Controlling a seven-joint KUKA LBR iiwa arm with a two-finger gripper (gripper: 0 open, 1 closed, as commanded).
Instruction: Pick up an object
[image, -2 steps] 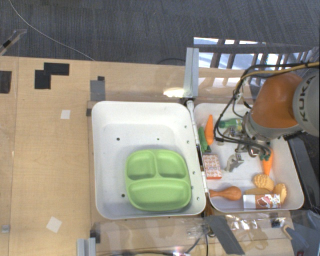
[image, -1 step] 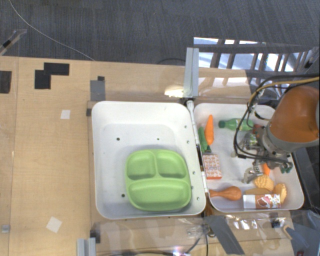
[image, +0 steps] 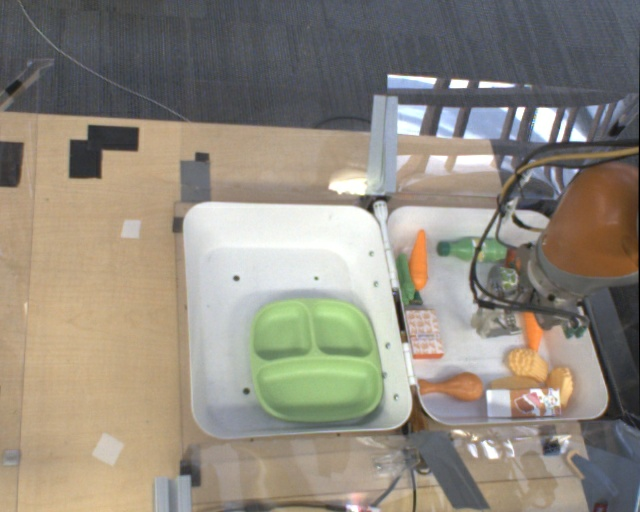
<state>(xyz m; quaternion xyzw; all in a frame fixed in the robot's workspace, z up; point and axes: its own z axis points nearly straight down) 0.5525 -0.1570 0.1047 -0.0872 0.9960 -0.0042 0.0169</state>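
End effector (image: 497, 320) low in the right bin (image: 452, 398), mid-right of frame, grip state cannot tell; nearest pick looks like the small orange carrot (image: 533, 331) just right of it, long axis near vertical, touching or just beside, unclear.

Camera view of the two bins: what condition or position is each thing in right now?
Green divided plate: lying flat in the left bin, nothing on it.
Carrot: lying lengthwise by the right bin's left wall.
Green bottle: on its side.
Small carton: lying flat.
Drumstick: lying flat near the front.
Gripper: low inside the right bin, among the items.
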